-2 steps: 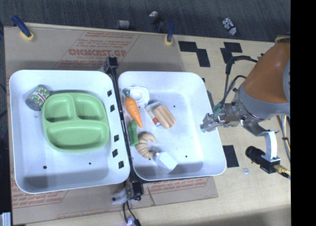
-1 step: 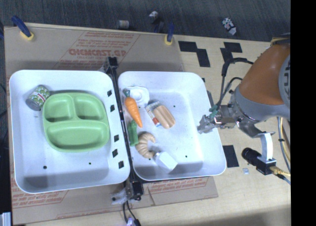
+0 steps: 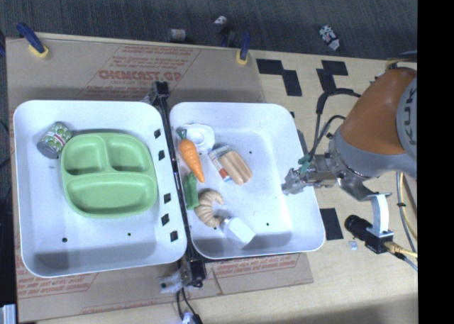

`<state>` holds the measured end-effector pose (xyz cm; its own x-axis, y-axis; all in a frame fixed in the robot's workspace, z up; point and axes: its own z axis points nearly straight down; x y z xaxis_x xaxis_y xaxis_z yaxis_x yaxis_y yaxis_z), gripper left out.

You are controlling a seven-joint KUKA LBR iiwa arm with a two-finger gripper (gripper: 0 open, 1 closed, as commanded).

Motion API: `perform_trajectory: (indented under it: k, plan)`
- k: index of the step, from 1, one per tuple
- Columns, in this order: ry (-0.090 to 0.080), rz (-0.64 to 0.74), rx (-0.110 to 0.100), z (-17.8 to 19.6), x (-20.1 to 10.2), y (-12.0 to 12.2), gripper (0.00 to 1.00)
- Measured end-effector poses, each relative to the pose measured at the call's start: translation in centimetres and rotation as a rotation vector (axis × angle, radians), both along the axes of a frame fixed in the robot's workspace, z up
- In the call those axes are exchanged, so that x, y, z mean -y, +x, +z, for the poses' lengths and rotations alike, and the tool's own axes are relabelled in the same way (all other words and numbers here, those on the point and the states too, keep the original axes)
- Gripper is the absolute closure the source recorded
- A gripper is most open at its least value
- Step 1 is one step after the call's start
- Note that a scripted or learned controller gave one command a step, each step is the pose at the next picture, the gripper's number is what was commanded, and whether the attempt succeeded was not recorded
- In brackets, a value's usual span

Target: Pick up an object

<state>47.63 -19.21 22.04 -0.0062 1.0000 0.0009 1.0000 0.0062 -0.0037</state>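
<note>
The right bin [image 3: 234, 108] holds an orange carrot [image 3: 190, 159], a tan bread roll [image 3: 235, 165], a white rounded item [image 3: 198, 135], a pale twisted pastry [image 3: 208, 207], a white block [image 3: 239, 230] and a green piece [image 3: 191, 191] along its left wall. My gripper [image 3: 294, 181] hangs over the right rim of this bin, apart from all the objects. Nothing shows between its tips. The bread roll is the nearest thing, to its left.
The left bin [image 3: 85, 106] carries a green divided plate [image 3: 108, 174] and a small can [image 3: 54, 139] in its upper left corner. Black clips [image 3: 162, 94] join the two bins along the middle. The bins rest on cardboard [image 3: 142, 67].
</note>
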Motion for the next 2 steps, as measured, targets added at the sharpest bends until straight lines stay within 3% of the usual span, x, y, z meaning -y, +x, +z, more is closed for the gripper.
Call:
perform_trajectory:
  k: [2]
  plan:
    - [-0.001, 0.002, 0.002, 1.8, -7.3, 0.1, 1.00]
